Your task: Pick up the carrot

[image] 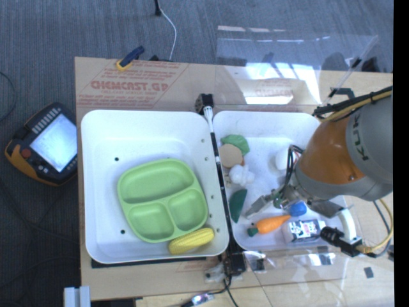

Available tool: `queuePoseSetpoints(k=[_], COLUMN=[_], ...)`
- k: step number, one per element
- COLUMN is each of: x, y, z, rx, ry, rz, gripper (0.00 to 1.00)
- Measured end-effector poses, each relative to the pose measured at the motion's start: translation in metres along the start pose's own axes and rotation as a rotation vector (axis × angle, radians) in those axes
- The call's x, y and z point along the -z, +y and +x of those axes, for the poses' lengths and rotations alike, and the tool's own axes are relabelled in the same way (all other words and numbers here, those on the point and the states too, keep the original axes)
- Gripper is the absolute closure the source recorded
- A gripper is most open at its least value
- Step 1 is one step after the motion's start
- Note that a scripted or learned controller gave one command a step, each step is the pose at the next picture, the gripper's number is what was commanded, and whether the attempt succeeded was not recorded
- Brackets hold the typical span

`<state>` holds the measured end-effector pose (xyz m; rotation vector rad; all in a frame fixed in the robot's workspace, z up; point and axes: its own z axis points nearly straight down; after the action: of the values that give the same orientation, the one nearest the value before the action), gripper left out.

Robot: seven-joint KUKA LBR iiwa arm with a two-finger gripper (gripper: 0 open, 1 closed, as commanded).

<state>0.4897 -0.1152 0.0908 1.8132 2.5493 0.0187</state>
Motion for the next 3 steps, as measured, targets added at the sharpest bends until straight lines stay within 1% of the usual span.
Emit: queuePoseSetpoints(k=[1,2,3], x=[0.096,0.013,0.000], y=[0.009,-0.005,0.002], z=[0.033,0.011,0.013], rx=[0.006,0.483,0.835], ry=[0.000,0.012,0.004], rz=[0.012,0.022,0.009], gripper=[0.00,0.00,0.00])
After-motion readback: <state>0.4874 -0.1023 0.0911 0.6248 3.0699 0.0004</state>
